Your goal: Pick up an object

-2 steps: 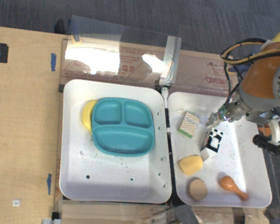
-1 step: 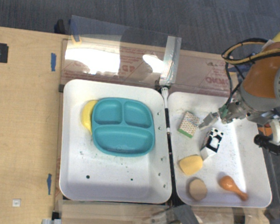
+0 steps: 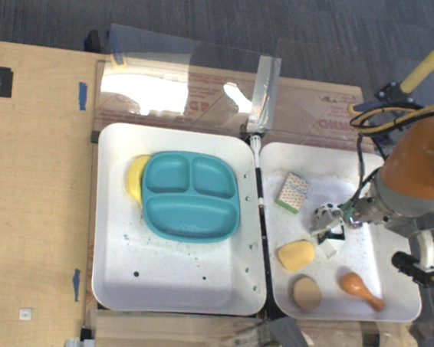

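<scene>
My gripper (image 3: 327, 228) hangs low over the middle of the right bin (image 3: 396, 303), reaching in from the right. Just below and left of it lies a yellow lump (image 3: 295, 254). A small patterned box (image 3: 294, 192) sits up and left of the gripper. Near the bin's front edge rests a tan round object (image 3: 306, 292), and to its right an orange pear-shaped object (image 3: 359, 288). Nothing is visibly between the fingers.
The left bin (image 3: 115, 258) holds a teal divided plate (image 3: 191, 195) with a yellow object (image 3: 135, 176) tucked under its left edge. A clear plastic sheet (image 3: 188, 81) stands behind the bins. Yellow cable and hoses (image 3: 393, 110) hang at the upper right.
</scene>
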You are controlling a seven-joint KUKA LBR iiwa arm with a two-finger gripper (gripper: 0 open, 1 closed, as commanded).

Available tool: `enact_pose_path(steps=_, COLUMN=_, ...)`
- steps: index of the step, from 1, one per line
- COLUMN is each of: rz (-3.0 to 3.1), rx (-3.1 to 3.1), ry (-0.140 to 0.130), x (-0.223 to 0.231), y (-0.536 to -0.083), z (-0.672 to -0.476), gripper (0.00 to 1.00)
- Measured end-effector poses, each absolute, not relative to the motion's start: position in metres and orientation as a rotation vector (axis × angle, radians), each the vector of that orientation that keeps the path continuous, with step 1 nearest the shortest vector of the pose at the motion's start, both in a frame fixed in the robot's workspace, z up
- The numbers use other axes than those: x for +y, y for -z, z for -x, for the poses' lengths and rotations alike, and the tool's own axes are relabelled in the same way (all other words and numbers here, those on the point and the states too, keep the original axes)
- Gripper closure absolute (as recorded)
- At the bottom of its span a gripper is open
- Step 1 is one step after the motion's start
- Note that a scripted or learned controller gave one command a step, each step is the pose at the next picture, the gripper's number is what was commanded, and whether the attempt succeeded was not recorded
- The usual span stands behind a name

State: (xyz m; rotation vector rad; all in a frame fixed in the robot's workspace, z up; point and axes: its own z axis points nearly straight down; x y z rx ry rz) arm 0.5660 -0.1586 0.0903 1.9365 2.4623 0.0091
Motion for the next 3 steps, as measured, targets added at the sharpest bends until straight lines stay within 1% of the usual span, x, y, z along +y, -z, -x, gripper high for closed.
enact_pose_path(steps=1, rz=-1.932, rx=2.457, ry=-0.014, x=-0.158, y=-0.103, z=-0.568, gripper=1.0)
enact_pose_path(steps=2, rz=-1.931, rx=2.456, ry=-0.016, x=-0.158, y=-0.112, z=-0.569, gripper=1.0)
enact_pose_path(steps=3, rz=-1.911, rx=2.484, ry=-0.011, x=-0.08, y=-0.208, z=-0.622, gripper=1.0)
